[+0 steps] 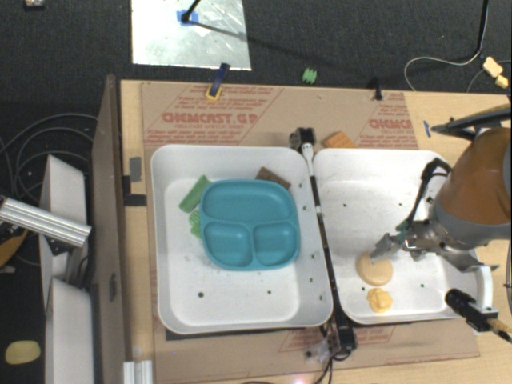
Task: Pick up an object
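Jaws hover at the round beige disc in the right white bin; their state cannot be told.

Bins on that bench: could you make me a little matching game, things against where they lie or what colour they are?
Things:
1. divided plate
2. round tan disc
3. green piece
4. small yellow lump

Descriptions:
A. tucked at the plate's left edge
B. teal, middle of the left bin
C. right bin, nearest the front rim
D. right bin, just beside the arm's tip

Pairs: 1-B, 2-D, 3-A, 4-C
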You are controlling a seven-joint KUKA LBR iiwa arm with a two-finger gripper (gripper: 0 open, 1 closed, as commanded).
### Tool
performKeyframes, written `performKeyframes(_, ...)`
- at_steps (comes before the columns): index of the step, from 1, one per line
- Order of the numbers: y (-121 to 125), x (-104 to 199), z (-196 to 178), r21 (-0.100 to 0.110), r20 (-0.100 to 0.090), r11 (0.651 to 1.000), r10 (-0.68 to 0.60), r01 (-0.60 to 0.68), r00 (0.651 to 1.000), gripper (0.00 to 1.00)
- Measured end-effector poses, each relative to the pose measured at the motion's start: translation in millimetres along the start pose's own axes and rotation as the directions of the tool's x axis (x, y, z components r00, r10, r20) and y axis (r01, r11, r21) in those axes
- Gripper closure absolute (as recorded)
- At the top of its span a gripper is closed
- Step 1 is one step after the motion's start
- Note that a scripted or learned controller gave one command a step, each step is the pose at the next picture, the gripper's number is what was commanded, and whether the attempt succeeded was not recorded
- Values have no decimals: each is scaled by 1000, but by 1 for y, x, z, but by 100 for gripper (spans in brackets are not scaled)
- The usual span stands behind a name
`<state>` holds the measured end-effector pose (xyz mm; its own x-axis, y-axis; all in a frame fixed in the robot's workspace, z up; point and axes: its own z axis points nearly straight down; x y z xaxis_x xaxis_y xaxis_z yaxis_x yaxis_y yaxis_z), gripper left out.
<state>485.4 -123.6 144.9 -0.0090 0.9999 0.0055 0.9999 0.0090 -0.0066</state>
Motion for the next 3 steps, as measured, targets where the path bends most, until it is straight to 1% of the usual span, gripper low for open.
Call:
performKeyframes(1,3,33,62,-9,5,1000,3,-3,1000,0)
performKeyframes(2,92,-21,47,-18,11,1000,4,-4,1000,0)
performKeyframes(3,65,29,-11,-10,4,1000,2,-2,1000,0)
